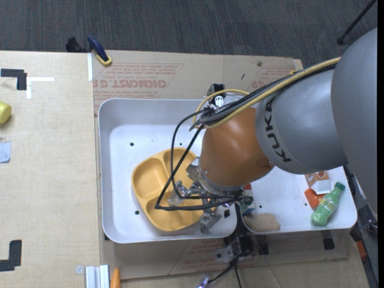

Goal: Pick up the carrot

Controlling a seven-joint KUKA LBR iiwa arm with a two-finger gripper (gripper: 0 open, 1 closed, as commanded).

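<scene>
Carrot (311, 198), as we judged the orange piece to be, lay at the lower right of the frame, in the right bin (288, 225) just beside a green bottle (327, 204). The hand (207, 212) hung over a yellow plate (155, 185) at lower centre; we could not tell its opening. Closing there risked grabbing the plate.

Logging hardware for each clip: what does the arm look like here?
The arm is glossy grey with black KUKA lettering, then an orange band above the wrist. Black and yellow cables run along it and loop down to the metal gripper.
</scene>
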